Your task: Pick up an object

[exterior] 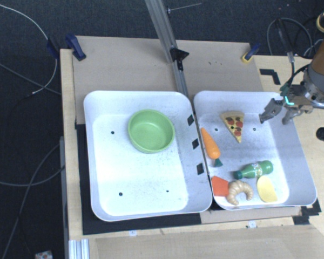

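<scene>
The right bin (281, 139) holds a pizza slice (234, 124), a carrot (210, 144), a green bottle (254, 170), a croissant (239, 191), a red-orange piece (220, 185) and a yellow piece (267, 189). My gripper (278, 112) hangs over the bin's upper right part, to the right of the pizza slice. Its two fingers are spread apart and nothing is between them.
A green bowl (150, 130) sits in the left bin (108, 161). A metal post (161, 20) slants up from the gap between the bins. Blue (74, 46) and yellow (251, 52) clamps hold the board's back corners. Cables lie on the dark floor around the bench.
</scene>
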